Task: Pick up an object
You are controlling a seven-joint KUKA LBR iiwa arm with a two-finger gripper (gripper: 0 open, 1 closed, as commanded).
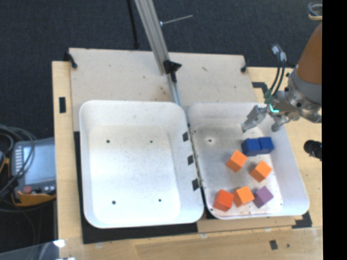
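Blue block [257, 145] sits right of centre in your right bin [217, 124], just below the gripper [264, 121]; fingers spread wide, nothing between them, poised to descend.

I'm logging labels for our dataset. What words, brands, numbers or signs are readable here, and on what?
None can be read.
The blocks in the right bin show plain faces: blue block, orange ones, purple block.
The handheld screen unit at the left edge is too blurred to read.
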